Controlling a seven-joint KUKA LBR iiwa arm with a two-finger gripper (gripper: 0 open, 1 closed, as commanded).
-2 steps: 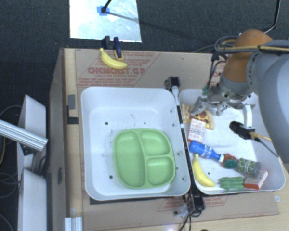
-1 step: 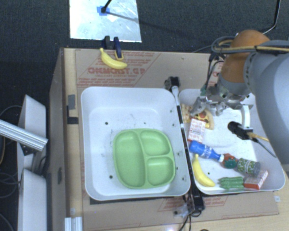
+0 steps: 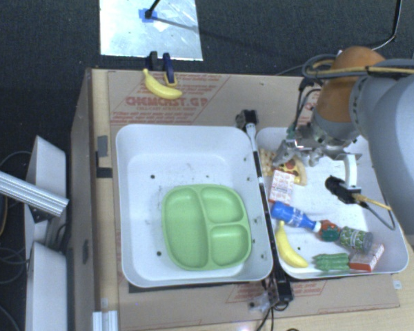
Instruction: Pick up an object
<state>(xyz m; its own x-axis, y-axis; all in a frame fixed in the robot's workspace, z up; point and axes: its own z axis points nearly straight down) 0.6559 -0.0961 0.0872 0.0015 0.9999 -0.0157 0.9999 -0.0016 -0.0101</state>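
Right bin (image 3: 393,254) holds the clutter: red-white packet (image 3: 281,183), blue bottle (image 3: 294,216), banana (image 3: 288,247), green-capped bottle (image 3: 345,236), green item (image 3: 330,261), small box (image 3: 367,257). Tool (image 3: 294,154) low over bin's far-left corner, just above the packet; finger state: cannot tell. Left bin (image 3: 134,185) has green divided plate (image 3: 205,226). Second banana (image 3: 160,87) on tabletop behind.

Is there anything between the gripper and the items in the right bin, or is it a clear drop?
Nothing visible blocks it. The gripper hangs over the right bin's far end, just above the small packet; the blue bottle and banana lie nearer the camera.
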